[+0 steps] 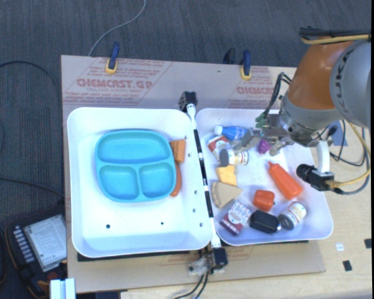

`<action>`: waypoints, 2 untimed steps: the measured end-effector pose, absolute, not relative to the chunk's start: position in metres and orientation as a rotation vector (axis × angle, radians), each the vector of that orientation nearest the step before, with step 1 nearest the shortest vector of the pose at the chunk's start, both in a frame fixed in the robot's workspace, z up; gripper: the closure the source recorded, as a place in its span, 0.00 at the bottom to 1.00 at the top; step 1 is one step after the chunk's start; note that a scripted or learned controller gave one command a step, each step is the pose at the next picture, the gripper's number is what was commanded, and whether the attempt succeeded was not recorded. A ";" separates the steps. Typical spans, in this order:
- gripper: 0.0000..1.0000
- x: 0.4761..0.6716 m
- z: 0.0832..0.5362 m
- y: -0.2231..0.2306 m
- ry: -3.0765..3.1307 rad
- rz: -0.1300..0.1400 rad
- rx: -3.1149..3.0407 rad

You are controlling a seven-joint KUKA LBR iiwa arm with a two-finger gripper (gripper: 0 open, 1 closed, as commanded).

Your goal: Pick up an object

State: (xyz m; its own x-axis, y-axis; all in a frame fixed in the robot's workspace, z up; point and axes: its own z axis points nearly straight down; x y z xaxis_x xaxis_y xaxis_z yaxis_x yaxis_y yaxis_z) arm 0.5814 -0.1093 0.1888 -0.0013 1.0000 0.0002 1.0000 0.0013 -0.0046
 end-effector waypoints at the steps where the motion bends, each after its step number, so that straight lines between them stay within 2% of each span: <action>1: 0.00 0.550 0.087 -0.110 -2.221 0.003 -2.221; 2: 1.00 0.550 0.096 -0.110 -2.220 0.002 -2.221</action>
